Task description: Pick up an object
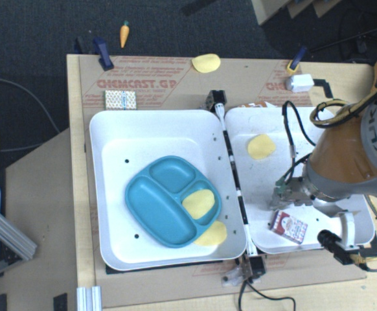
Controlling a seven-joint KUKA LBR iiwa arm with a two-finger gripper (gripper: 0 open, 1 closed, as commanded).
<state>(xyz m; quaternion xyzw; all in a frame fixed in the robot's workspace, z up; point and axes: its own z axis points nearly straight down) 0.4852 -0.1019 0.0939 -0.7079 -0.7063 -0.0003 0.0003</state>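
In the right bin a small red and white packet lies near the front wall, and a flat yellow piece lies toward the back. My gripper is low in this bin, just above and behind the packet, with the grey and orange arm reaching in from the right. The left bin holds a blue divided plate with a yellow piece in one compartment. Another yellow piece rests against the plate's front edge.
On the bench behind the bins lie a yellow piece, a patterned packet and a white block. A black clamp sits where the bins meet. A black cable loops over the right bin.
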